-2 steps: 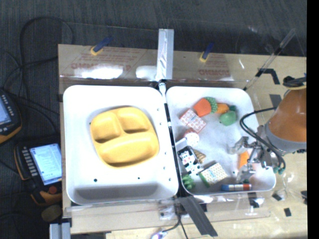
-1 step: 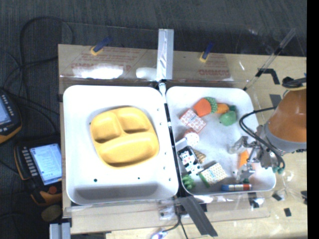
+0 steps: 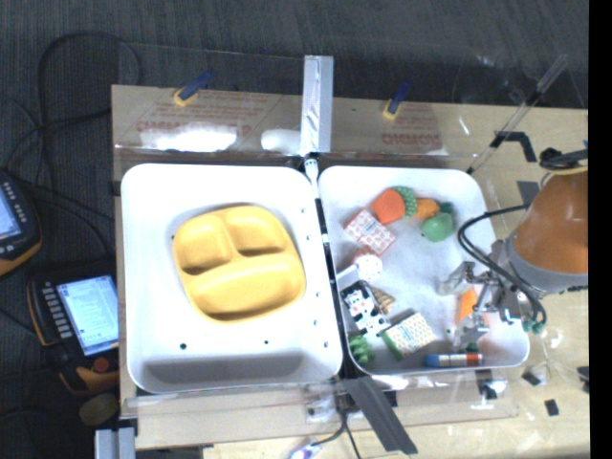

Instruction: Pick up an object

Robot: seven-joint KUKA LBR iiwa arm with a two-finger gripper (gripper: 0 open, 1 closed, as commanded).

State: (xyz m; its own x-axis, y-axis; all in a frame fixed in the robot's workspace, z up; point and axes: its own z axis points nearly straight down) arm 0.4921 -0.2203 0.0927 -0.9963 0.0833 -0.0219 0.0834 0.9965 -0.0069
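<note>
The gripper (image 3: 470, 306) hangs low over the right bin (image 3: 469, 185), toward its 4 o'clock corner, under the arm's orange band (image 3: 564, 223). Whether the jaws stand wide or narrow cannot be told; the metal parts blur together there. One small orange piece (image 3: 465, 304) shows right at the jaws, but it is unclear whether it sits between them or lies on the bin floor.

Just at 6 o'clock of the jaws lies one marker pen (image 3: 453, 359) along the bin's near wall. At 9 o'clock of them lie one patterned box with a green edge (image 3: 409, 334), one black-and-white dotted item (image 3: 356, 301) and one green piece (image 3: 360, 350) in the 7 o'clock corner. Toward 11 o'clock sit one red-and-white checked packet (image 3: 370, 231), one orange toy vegetable with a green top (image 3: 390, 204), one small carrot-like toy (image 3: 425, 207) and one green round toy (image 3: 438, 226).

Two white bins stand side by side on the tabletop (image 3: 559, 419). The left bin (image 3: 143, 256) holds one yellow divided plate (image 3: 239, 260).
</note>
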